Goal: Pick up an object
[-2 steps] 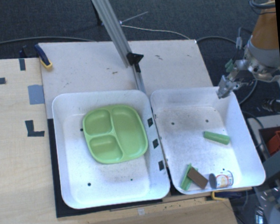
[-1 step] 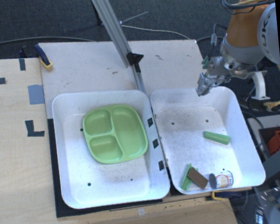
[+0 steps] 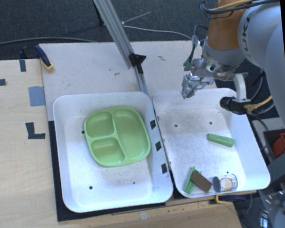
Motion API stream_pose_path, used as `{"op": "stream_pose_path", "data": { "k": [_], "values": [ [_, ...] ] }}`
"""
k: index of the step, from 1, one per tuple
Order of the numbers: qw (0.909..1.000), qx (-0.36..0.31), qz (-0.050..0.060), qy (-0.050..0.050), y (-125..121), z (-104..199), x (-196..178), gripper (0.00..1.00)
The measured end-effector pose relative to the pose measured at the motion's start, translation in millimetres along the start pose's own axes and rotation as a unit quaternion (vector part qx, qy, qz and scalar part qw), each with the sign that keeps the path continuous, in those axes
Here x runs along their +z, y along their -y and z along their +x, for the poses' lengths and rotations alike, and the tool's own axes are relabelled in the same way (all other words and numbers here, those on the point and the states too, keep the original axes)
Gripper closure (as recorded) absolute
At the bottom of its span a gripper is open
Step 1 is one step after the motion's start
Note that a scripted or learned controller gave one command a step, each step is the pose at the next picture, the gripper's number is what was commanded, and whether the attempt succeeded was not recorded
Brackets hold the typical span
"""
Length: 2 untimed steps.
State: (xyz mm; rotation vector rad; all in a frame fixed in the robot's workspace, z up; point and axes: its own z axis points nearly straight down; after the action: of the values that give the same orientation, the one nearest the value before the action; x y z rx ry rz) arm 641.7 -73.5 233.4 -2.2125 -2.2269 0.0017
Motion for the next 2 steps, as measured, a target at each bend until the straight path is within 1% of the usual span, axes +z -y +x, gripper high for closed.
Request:
{"op": "stream_pose_path", "data": {
  "k": [1,2],
  "values": [
    [1.0000,0.000,-0.001,0.000,-12.4,56.5,-7.8,1.00],
    [1.0000,0.000,-0.001,0.000,-25.0,102.2,-7.7,1.00]
  ]
}}
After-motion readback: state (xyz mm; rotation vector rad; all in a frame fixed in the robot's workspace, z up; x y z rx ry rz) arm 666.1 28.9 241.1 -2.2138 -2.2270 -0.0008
